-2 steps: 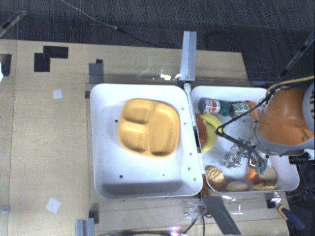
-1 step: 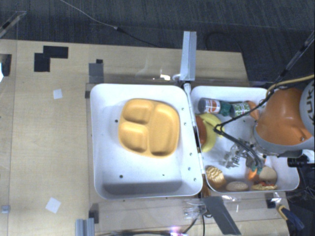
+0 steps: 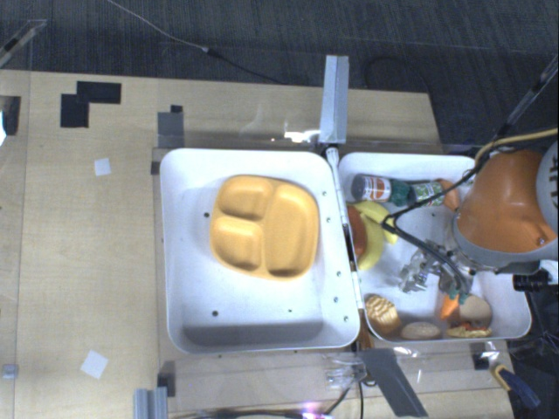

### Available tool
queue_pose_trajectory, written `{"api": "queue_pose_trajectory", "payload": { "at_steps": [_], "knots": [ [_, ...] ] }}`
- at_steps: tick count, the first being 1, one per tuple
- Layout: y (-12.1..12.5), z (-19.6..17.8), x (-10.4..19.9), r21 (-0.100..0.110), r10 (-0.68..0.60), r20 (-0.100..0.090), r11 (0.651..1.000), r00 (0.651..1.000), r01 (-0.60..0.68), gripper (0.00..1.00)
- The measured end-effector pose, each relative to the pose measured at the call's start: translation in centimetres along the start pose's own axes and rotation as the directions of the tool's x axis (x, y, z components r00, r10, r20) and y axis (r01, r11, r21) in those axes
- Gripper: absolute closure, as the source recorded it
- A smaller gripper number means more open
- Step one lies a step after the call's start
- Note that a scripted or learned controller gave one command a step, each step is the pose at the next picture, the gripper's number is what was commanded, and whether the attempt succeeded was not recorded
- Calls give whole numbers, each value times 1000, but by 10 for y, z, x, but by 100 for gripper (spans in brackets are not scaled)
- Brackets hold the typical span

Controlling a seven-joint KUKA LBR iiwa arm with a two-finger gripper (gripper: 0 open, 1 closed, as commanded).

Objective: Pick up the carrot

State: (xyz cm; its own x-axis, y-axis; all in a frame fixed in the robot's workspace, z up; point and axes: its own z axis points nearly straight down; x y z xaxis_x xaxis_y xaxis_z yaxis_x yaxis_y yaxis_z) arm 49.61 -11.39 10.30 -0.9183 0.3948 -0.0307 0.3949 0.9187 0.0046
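carrot [image 3: 448, 305]: lying in right bin [image 3: 522, 323], just beside gripper [image 3: 434, 273], not lifted yet
claw state: can't tell tbh
left: grab + lift

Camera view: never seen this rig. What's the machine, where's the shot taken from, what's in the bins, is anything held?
One fixed camera looks down at a slant on two shallow white bins. The grey arm with the orange band is a KUKA robot reaching in from the right. Its hand hangs over the right bin. The left bin holds a yellow divided tray. The right bin holds a bottle, a banana, the carrot just below the hand, and some small food items. I cannot tell whether anything is held.
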Motion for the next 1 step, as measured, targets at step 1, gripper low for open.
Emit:
{"api": "queue_pose_trajectory", "payload": {
  "at_steps": [1],
  "knots": [
    [-53, 12, -18, -2, -264, -12, 965, 965, 264, 100]
  ]
}}
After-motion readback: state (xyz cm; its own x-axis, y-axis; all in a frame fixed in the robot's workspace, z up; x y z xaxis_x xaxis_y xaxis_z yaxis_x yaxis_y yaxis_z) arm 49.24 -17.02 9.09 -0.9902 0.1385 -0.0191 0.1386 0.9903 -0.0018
